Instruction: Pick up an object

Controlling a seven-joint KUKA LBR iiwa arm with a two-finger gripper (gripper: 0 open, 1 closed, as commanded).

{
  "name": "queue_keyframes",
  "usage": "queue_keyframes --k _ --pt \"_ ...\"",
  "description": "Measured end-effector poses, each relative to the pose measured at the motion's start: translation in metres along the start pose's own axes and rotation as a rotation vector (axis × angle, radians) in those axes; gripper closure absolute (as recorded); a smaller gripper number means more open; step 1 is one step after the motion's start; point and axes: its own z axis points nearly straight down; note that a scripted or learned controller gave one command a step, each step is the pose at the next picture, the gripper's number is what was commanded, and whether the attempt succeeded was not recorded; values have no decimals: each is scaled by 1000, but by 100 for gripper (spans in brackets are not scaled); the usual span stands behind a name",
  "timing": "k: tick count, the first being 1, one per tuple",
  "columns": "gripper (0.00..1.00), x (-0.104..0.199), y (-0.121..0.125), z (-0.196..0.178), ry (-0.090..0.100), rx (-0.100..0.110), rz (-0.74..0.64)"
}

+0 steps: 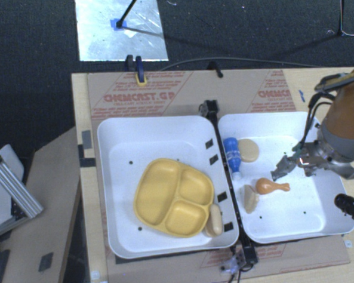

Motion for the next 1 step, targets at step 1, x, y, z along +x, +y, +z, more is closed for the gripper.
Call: queue_keyframes --k 1 --pt "0 -1 3 62 0 1 1"
